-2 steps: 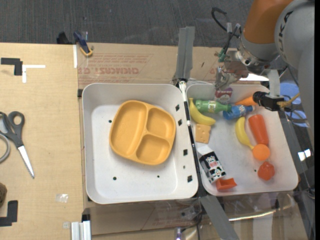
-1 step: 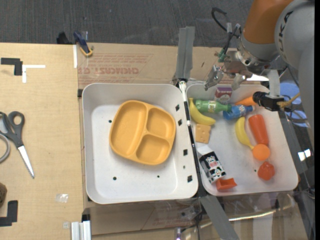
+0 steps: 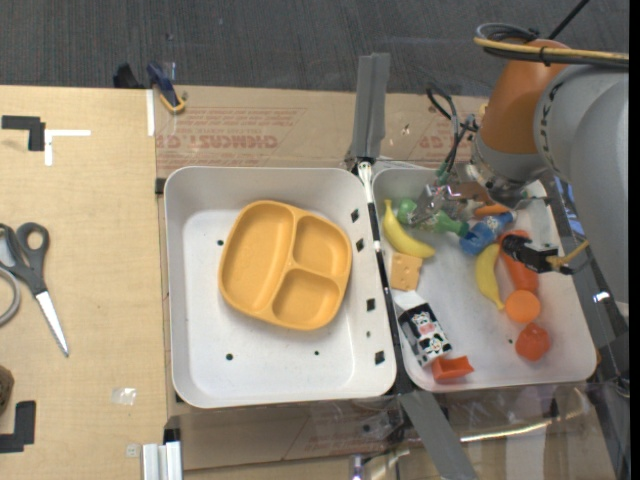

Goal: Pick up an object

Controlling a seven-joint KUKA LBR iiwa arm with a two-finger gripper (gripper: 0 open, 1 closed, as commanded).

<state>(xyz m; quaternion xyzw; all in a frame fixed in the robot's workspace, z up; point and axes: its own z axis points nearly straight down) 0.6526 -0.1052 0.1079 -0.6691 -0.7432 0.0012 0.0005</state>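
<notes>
Inside right bin point(image 3: 570, 368): two bananas point(image 3: 405, 236), one carrot point(image 3: 517, 280).

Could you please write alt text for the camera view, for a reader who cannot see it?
The grey robot arm reaches in from the right, its gripper low over small toys at the back of the right bin, among them two bananas. The left bin holds a yellow divided plate, and scissors lie on the bench to the left.

Two white bins point(image 3: 190, 298): one plate point(image 3: 285, 265) in the left; two bananas point(image 3: 403, 236), one cracker point(image 3: 404, 270) right of it.
</notes>
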